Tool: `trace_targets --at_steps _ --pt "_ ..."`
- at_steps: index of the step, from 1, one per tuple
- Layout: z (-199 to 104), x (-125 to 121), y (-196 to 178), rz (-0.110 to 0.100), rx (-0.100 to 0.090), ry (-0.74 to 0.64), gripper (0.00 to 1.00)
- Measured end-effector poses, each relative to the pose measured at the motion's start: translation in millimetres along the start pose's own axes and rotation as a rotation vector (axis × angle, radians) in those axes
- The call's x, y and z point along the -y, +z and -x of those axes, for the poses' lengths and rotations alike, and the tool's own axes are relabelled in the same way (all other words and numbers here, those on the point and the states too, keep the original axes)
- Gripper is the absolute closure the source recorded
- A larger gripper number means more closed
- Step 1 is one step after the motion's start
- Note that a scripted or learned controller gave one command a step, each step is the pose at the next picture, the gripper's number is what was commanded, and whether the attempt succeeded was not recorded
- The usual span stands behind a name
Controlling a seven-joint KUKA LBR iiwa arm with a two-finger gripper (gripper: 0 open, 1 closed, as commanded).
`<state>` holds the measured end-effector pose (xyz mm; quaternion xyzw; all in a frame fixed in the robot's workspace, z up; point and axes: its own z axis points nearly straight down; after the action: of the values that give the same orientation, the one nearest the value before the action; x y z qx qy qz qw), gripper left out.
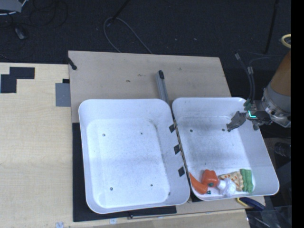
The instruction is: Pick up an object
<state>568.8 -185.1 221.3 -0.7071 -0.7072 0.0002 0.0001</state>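
End effector (pixel 236 122) sits over the upper right part of the right bin (pixel 209 106), near its right wall, well apart from the objects. It comes in from the right edge of the view, dark fingers pointing left and slightly down toward the bin floor. Too small and dark to resolve the fingers, so can't tell if they're spread or pressed together. Nothing visible between them. A small cyan light glows just behind it on the wrist. The grey arm (pixel 280 96) with its orange band is partly cut off at the right edge.

All the objects are bunched in the bottom right corner of the right bin, against the near wall. Left to right: an orange carrot-shaped piece (pixel 197 184) lying at a slant, a red-orange chunk (pixel 210 177) touching it, a small white lump (pixel 226 188), a tan speckled flat piece (pixel 232 178), and a green piece (pixel 247 180) lying along the right wall. They touch or overlap; exact shapes are hard to tell at this size.

Left bin (pixel 95 109) sits just beside the right one, rims touching along the middle, with three small dark clips (pixel 176 148) down that seam. Both bins rest on the tan worktop (pixel 118 75). A grey bar (pixel 162 85) lies on the worktop just behind the seam. Black cables (pixel 118 32) run across the dark floor behind the worktop.
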Motion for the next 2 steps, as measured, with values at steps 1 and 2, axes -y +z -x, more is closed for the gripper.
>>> trace_targets --at_steps 1,2 --pt "0.0 0.0 0.1 0.0 0.0 0.0 0.0" --pt "5.0 7.1 46.8 -0.004 -0.001 0.0 0.0"
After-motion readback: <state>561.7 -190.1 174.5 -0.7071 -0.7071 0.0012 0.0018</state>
